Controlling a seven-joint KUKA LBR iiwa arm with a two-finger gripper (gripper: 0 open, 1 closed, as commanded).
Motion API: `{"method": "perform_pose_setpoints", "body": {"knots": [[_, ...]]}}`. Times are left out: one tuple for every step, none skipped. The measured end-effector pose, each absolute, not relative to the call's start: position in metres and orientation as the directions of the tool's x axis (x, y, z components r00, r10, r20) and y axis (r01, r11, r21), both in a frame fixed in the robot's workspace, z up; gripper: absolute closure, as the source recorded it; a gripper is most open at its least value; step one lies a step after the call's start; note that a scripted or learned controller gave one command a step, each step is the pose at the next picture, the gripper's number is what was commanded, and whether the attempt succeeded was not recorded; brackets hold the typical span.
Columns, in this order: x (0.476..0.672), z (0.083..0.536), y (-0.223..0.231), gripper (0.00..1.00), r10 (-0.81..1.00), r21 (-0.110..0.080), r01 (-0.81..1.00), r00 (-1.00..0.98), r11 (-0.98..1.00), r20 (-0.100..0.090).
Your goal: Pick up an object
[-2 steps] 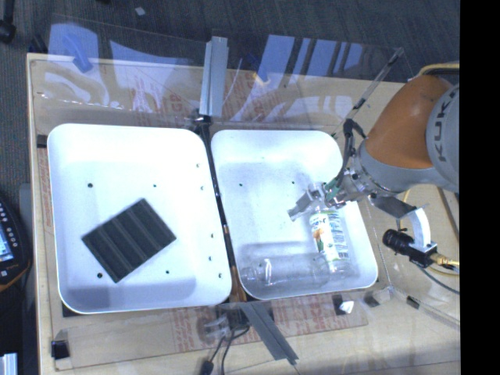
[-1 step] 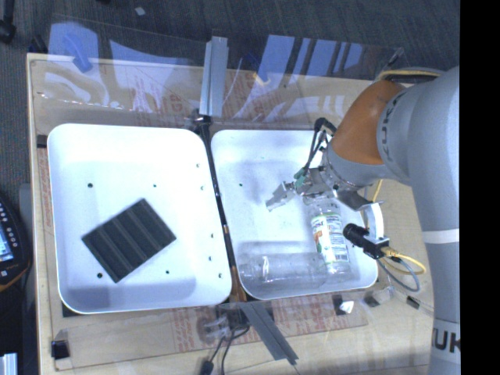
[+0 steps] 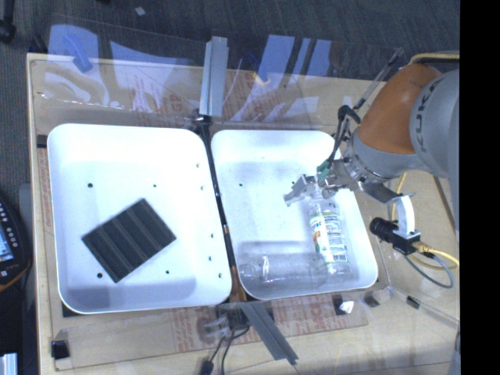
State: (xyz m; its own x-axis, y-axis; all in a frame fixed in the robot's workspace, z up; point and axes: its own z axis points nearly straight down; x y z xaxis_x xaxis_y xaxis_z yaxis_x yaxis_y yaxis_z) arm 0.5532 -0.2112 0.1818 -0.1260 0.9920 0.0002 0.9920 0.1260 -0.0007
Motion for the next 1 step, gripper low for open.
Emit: {"method": "perform_pose_setpoints", "body": {"knots": [[0.5563,0.1846,-0.211,0.0,0.994,-0.001,0.994,-0.113,0.113,-0.001]]}}
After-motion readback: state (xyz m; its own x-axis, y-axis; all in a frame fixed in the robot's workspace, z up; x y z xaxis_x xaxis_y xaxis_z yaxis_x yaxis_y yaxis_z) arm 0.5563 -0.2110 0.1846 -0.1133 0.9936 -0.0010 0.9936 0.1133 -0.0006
